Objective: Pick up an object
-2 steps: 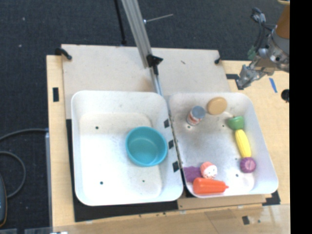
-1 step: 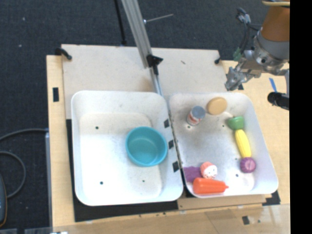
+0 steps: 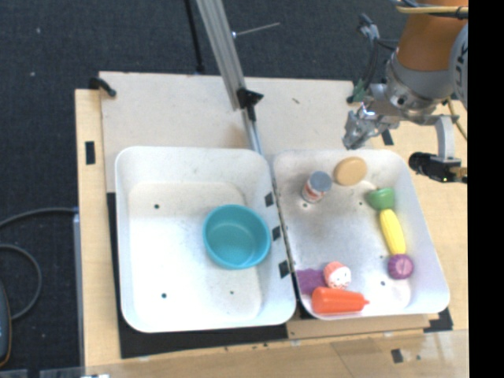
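At the twelve o'clock rim of the right bin, a tan round piece lies closest to the gripper, so I judge it the likeliest thing to be picked. The gripper hangs just beyond that rim, above the bench rather than over the toys; whether it is parted or clenched I cannot tell, and nothing shows in its grasp. At nine o'clock from the tan piece stands a small grey-capped can. Toward five o'clock a green-topped yellow corn cob runs along the bin's far side, with a purple round toy below it. Down at six o'clock an orange carrot and a small pink-faced figure crowd the near wall, poorly placed for a clean descent. At nine o'clock overall, the left bin holds a blue bowl.
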`<state>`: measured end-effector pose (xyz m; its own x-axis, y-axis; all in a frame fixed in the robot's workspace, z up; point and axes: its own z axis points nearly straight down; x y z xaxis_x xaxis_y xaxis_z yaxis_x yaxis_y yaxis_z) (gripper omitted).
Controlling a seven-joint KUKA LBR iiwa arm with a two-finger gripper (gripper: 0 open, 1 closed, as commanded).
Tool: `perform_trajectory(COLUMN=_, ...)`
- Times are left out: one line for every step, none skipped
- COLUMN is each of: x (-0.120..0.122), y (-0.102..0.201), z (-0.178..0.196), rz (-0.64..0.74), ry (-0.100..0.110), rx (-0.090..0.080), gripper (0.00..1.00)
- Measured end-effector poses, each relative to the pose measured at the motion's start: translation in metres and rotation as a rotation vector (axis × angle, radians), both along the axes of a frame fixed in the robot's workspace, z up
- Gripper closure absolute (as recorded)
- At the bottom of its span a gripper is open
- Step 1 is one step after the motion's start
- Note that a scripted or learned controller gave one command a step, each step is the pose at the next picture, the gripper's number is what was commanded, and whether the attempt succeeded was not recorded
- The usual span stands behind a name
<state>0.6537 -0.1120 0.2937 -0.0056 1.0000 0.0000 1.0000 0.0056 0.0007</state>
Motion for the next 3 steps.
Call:
perform_trajectory(x=-0.010, y=0.051, z=0.003, rz=0.001, ry=0.000, rx=0.001, gripper=1.00)
perform_trajectory(x=-0.012, y=0.097, z=-0.006, rz=0.000, ry=0.001, rx=0.000, gripper=1.00)
perform_trajectory(x=-0.032, y=0.138, z=-0.017, rz=0.000, ry=0.001, rx=0.000, gripper=1.00)
